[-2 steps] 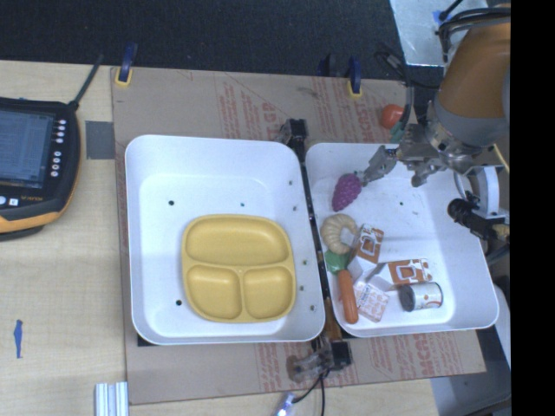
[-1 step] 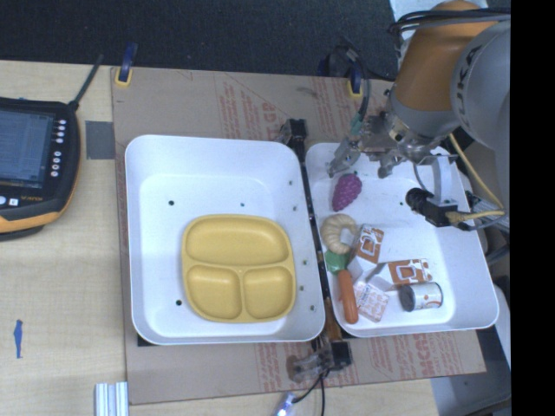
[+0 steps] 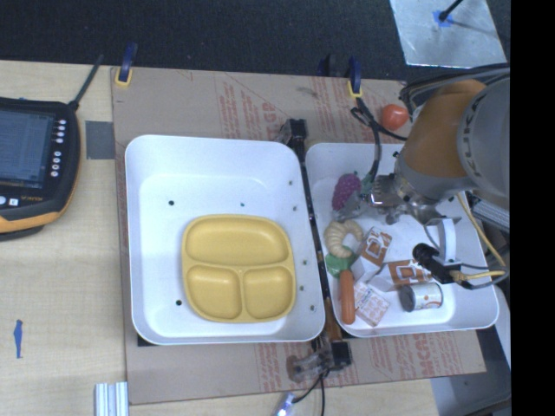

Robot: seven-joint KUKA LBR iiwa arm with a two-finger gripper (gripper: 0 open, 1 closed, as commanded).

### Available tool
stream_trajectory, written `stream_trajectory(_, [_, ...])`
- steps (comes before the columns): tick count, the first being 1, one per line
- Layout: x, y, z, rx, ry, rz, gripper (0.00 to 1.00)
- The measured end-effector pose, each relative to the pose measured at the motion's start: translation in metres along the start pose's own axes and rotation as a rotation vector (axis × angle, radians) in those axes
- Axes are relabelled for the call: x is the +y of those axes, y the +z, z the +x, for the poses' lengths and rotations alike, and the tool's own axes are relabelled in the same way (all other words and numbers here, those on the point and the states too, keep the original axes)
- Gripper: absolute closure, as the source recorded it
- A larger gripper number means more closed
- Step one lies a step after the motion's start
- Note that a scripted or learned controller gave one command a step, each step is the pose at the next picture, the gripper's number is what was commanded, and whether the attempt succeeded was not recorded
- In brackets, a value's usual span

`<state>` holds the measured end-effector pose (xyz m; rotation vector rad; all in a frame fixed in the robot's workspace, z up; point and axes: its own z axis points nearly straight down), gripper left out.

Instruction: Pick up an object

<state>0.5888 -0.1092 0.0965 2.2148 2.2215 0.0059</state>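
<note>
- Near the right bin's point(image 3: 486, 315) far-left corner: purple grape bunch point(image 3: 346, 189), knobbly, long axis running toward the near edge, just beside the gripper point(image 3: 381, 199)
- Gripper state: cannot tell
- Left bin point(image 3: 147, 232): yellow divided tray point(image 3: 238, 267) toward the near edge

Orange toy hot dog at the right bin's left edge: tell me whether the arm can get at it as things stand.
Probably yes. The orange toy hot dog lies on the right white bin's floor with nothing on top of it. The grey arm hangs over the same bin, though a beige ring and small printed packets crowd it.
</note>
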Motion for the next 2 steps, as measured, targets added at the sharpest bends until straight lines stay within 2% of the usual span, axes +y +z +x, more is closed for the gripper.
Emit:
stream_trajectory(1, [0.0675, 0.0048, -0.007, 0.001, 0.0, 0.008, 0.0])
stream_trajectory(2, [0.0665, -0.0046, -0.0078, 0.001, -0.002, 0.015, 1.0])
